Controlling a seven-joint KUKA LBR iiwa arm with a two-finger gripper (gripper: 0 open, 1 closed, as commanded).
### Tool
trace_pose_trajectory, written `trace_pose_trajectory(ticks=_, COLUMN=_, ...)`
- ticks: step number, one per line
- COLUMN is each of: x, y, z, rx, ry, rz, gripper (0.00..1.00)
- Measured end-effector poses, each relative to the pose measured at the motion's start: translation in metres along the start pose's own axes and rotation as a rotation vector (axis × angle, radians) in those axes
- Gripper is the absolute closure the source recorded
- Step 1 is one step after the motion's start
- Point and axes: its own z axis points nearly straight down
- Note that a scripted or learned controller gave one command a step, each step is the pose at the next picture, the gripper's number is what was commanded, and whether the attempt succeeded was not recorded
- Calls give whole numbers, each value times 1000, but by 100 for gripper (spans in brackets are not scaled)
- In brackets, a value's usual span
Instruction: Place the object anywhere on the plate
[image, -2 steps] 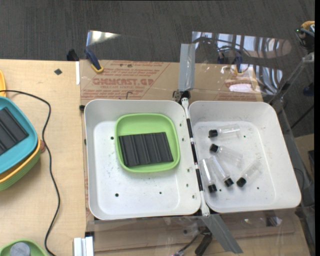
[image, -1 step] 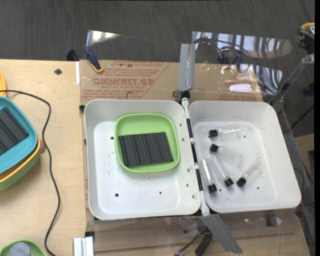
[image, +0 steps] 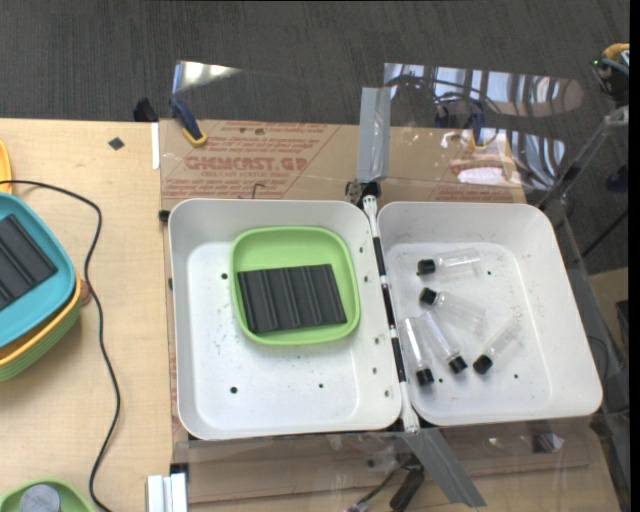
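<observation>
A green square plate (image: 343, 258) lies in the left white bin (image: 200, 380), toward its back. A dark ribbed rectangular pad (image: 292, 297) rests on the plate's middle. In the right white bin (image: 560, 300) lie several clear plastic vials with black caps: one near the back (image: 450, 264), one in the middle (image: 455, 308), and a cluster toward the front (image: 445, 350).
A stack of teal and yellow-green trays (image: 35, 290) with a dark pad sits at the left on the wooden bench. A black cable (image: 100, 330) runs across the bench beside it. Cardboard (image: 260, 160) lies behind the bins.
</observation>
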Motion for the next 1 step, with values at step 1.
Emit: trace_pose_trajectory(ticks=1, x=0, y=-1, z=-41, rx=0, ry=2, rz=-2, gripper=0)
